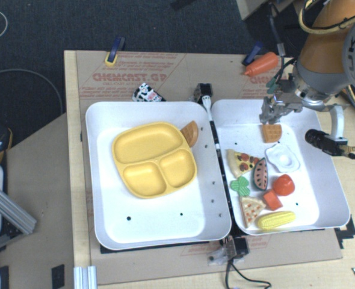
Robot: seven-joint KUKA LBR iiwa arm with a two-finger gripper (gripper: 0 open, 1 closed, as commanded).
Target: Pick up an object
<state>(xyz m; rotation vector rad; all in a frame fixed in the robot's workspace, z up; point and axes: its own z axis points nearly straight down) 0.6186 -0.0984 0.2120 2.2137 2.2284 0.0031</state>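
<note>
We see the grey arm's pincer (274, 114) poised over the far end of the right shallow white bin (334, 188), directly above a small tan waffle-like toy square (271, 132) lying on the bin floor; we cannot tell whether the pincer is apart or together. Nearer in that bin lie a pizza slice toy (240, 160), a watermelon wedge (260, 174), a red tomato (284, 185) and a yellow corn cob (275, 220). The left white bin (99, 161) carries a yellow three-compartment plastic plate (153, 158).
</note>
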